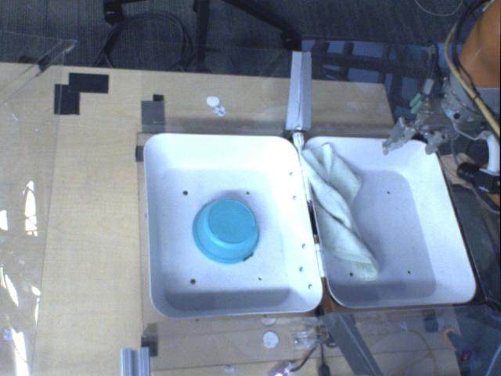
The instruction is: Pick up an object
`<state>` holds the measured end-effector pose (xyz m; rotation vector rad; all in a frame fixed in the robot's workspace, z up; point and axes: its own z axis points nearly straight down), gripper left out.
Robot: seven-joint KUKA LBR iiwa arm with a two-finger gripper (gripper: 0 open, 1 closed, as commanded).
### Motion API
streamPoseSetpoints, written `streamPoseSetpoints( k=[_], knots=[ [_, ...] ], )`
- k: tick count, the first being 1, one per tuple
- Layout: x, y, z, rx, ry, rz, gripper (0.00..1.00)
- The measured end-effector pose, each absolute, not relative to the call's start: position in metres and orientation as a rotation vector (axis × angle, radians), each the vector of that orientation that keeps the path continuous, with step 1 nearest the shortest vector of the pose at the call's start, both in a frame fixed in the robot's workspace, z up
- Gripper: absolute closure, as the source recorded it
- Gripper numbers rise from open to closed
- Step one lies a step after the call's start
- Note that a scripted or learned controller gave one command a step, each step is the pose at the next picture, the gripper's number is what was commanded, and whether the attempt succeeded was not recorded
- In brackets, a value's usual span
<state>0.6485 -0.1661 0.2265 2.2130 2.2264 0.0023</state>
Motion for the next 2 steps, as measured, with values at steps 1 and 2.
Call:
streamPoseSetpoints(
  k=[1, 2],
  knots=[
    [0.65, -0.165, 0.238, 2.202, 2.231, 0.005, 1.0],
    [0.67, -0.12, 0.355, 2.46, 1.947, 0.004, 1.0]
  ],
)
